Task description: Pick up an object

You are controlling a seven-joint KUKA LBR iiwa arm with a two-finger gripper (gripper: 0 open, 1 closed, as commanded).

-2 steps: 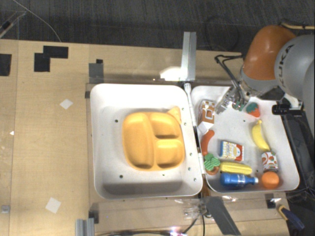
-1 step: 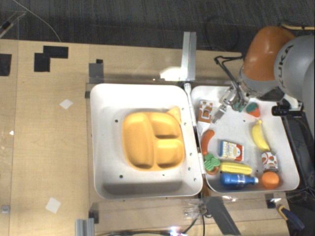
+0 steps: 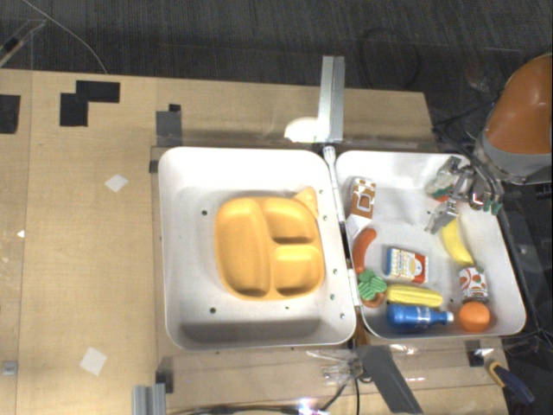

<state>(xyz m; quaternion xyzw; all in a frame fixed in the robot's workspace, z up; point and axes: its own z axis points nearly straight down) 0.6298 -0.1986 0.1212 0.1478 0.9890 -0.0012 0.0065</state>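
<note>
- End effector [image 3: 451,199] low over the upper right part of the right bin [image 3: 406,167], reached in from the right below the orange band.
- Impossible to tell whether released or clenched; nothing visibly gripped.
- Nearest candidate: banana [image 3: 456,242], just below and slightly right of the end effector, close to touching at its upper tip.
- Long axis running from upper left to lower right, roughly along the bin's right wall.
- Probably calls for a short shift down the view and a grip across the narrow width, not along the length.
- Other items farther off: carton [image 3: 405,264] to the lower left, orange [image 3: 473,316] in the lower right corner.
- Yellow tray [image 3: 266,245] well apart in the left bin [image 3: 186,232].
</note>
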